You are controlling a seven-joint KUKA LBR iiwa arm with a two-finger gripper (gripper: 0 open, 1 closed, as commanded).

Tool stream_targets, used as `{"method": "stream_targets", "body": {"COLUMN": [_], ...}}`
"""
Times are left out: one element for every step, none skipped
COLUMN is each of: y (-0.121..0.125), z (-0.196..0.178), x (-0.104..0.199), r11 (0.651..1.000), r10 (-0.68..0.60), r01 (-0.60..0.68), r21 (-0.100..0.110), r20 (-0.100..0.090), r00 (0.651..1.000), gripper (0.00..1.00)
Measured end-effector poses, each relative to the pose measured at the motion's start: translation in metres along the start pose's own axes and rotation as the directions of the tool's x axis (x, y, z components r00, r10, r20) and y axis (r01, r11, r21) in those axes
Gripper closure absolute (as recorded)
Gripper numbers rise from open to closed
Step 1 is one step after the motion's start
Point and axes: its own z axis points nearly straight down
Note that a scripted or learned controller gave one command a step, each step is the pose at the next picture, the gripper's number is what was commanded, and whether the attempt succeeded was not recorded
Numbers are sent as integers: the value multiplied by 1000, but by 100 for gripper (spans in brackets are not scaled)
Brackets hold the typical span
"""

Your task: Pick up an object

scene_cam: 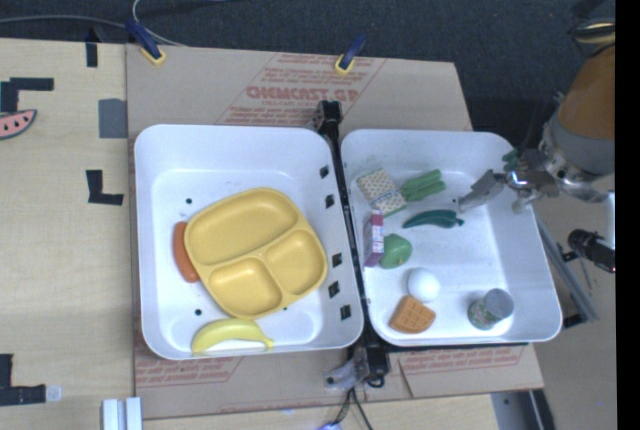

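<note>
1. We are seeing two shallow white bins sitting side by side on a cardboard sheet [300,93]; the left white bin [160,218] is holding a yellow three-compartment plastic tray [255,248], an orange piece [184,253] peeking out at the tray's left edge, and a yellow banana [230,336] lying near the front wall.
2. The right white bin [520,258] is holding a green ridged toy [421,185], a checkered tan block [377,186], a dark green pepper-like piece [432,218], a purple-and-white packet [376,236], a rounded green toy [396,249], a white ball [423,285], an orange waffle-patterned wedge [411,316] and a grey metal can [489,308].
3. The two-finger gripper [478,193] is reaching in over the right bin's far right side, just right of the dark green piece; nothing is showing between its fingers, and we cannot tell how far apart they are standing.
</note>
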Motion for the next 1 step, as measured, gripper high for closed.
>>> {"method": "stream_targets", "body": {"y": [23], "z": [108], "x": [25], "r11": [1000], "r10": [-1], "r01": [1], "r21": [-5], "r20": [1], "r00": [1000], "gripper": [0]}}
